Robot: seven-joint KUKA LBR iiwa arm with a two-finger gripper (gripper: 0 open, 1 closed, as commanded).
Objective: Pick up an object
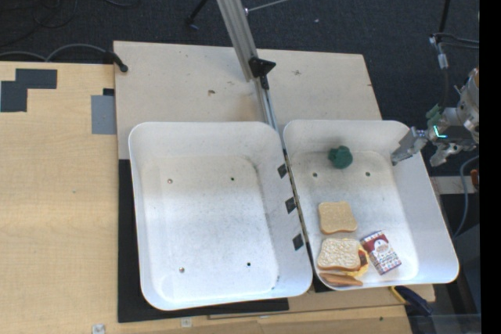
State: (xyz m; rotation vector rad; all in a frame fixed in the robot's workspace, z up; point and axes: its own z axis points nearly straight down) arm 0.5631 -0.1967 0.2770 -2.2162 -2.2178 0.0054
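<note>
Step in hand: approach, no object engaged yet. The gripper (pixel 420 143) sits at the right bin's (pixel 423 207) far-right corner, just over the rim. Its fingers look spread and nothing shows between them; that part is small and dim, so I read this as open jaws with low confidence.

Advice, as judgement: choose one target and descend vertically over its centre. The green lump (pixel 340 157) seems the best candidate: it stands alone, near the far edge of the right bin, well apart from the walls and from the other items, and it is the nearest thing to the gripper. Straddle it with fingers wide before closing. The flat items near the near edge likely give the fingers little to bite and sit crowded.

Containers, largest first. Left bin (pixel 156 168): white, shallow, floor speckled with a few dark dots. Right bin: same type, touching the left one along a shared edge. It holds a stack of toast slices (pixel 340 258) at the near edge, a single toast slice (pixel 337 217) just beyond it, a red-and-white packet (pixel 381 252) beside the stack toward the near-right corner, and the green lump.
</note>
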